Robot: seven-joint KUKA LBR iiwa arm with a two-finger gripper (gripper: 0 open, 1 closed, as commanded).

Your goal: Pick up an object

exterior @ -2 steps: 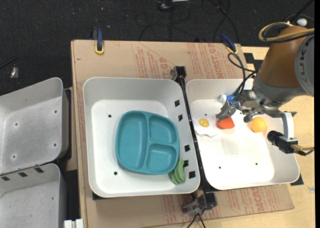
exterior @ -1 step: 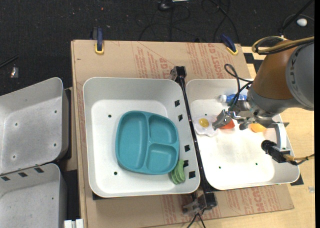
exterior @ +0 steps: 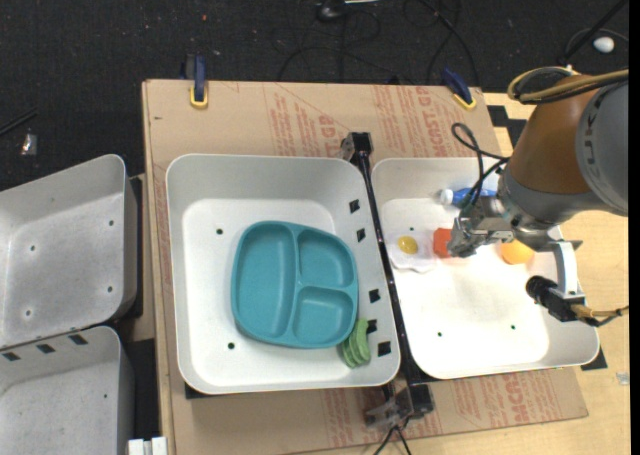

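Small objects lie in the right bin (exterior: 480, 343). A toy fried egg (exterior: 407, 247), white with a yellow yolk, rests near the bin's left wall. Just right of it sits a small red-orange piece (exterior: 442, 241). My gripper (exterior: 463, 239) is low in the bin, right beside that red-orange piece and touching or nearly touching its right side. An orange ball-like object (exterior: 517, 252) lies to the right of the gripper, partly behind the arm. A blue and white bottle-like object (exterior: 460, 196) lies at the bin's back, partly hidden by the wrist.
The left bin (exterior: 200, 343) holds a teal divided plate (exterior: 295, 284) with a green object (exterior: 355, 346) at its lower right corner. A black divider (exterior: 375, 243) runs between the bins. Cables hang off the arm on the right.
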